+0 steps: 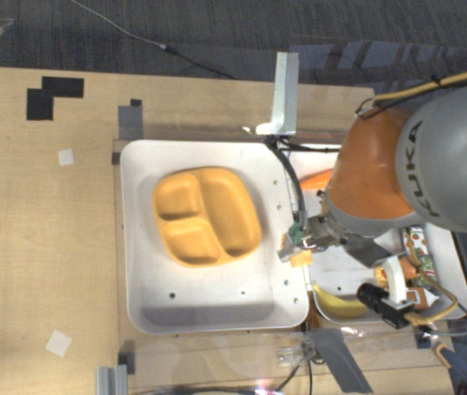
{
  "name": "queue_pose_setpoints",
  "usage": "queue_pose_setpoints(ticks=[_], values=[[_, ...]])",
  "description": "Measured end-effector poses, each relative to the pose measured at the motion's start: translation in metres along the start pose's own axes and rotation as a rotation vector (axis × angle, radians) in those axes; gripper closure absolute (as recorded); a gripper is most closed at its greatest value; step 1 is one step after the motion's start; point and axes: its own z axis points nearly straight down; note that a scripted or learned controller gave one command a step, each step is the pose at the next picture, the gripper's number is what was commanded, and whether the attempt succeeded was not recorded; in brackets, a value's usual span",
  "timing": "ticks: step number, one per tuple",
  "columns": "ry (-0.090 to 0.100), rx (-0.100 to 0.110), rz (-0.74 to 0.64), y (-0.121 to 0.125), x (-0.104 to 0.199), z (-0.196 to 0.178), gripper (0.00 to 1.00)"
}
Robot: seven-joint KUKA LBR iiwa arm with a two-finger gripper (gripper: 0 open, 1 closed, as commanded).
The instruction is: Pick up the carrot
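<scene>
Overhead slanted view of wooden bench (44,245) with two white bins. Left bin (208,303): yellow three-compartment plate (207,214), near centre. Right bin (319,161): mostly hidden under grey arm (455,159) with orange band. Carrot (317,178) (orange sliver only) at right bin's far edge, beside band. Banana (340,304) at near edge. Gripper hidden; finger state impossible to tell.
</scene>
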Motion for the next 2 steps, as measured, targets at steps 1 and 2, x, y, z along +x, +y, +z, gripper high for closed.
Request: queue_pose_setpoints(ticks=[1, 2], values=[[0.000, -0.003, 0.195, 0.047, 0.053, 0.000, 1.00], [0.005, -0.029, 0.459, 0.124, 0.046, 0.084, 1.00]])
